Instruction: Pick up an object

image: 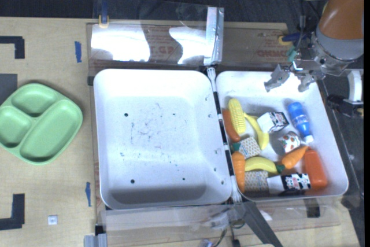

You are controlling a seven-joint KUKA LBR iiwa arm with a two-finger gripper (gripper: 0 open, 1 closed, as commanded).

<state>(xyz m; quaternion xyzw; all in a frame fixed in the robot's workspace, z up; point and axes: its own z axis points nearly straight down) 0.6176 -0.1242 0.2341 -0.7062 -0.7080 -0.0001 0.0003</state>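
Observation:
My gripper [289, 81] hangs above the far end of the right bin [248, 85], open, with nothing between its two fingers. Below it the bin holds a pile of toy food: a corn cob [236, 115], a banana [256, 128], a blue bottle [299, 118], a small white carton [273, 121], a carrot [295, 155], an orange-red bottle [315, 169] and a black-and-white carton [296, 183]. The blue bottle lies closest to my fingers, a short way toward the near side.
The left bin [153, 136] sits beside the right one, sharing a middle rim. A green divided plate [37, 122] rests on the bench at far left. A clear plastic panel [156, 37] stands behind the bins. Cables loop over the arm at top right.

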